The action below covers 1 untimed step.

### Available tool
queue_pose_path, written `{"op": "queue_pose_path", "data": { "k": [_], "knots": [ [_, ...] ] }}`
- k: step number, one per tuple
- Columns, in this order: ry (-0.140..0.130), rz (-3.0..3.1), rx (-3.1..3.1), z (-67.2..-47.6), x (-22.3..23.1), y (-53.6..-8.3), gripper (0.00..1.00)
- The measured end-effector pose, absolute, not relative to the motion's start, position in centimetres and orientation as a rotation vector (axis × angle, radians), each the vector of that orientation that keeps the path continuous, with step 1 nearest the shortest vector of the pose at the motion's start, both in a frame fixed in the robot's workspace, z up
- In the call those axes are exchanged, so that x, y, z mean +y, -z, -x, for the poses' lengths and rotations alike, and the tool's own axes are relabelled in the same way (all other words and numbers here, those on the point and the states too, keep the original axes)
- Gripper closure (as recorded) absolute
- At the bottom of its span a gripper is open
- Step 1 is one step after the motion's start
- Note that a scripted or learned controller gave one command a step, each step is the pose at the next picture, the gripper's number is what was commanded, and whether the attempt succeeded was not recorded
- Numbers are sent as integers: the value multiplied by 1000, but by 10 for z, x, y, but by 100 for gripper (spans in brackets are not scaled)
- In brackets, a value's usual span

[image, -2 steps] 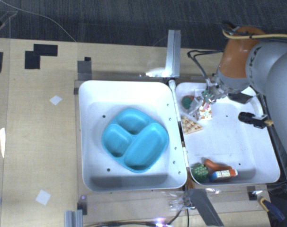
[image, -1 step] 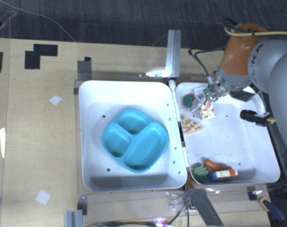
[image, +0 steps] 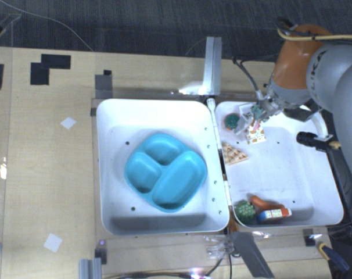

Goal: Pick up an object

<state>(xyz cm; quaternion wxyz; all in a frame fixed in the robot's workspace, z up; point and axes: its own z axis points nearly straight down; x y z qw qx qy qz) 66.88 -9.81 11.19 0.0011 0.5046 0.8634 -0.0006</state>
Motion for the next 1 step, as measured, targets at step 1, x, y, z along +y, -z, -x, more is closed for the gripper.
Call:
{"op": "queue_pose_path", "data": {
  "k": [1],
  "knots": [
    [-6, -1514, 2744, -671, -65, -187, 100]
  ]
}}
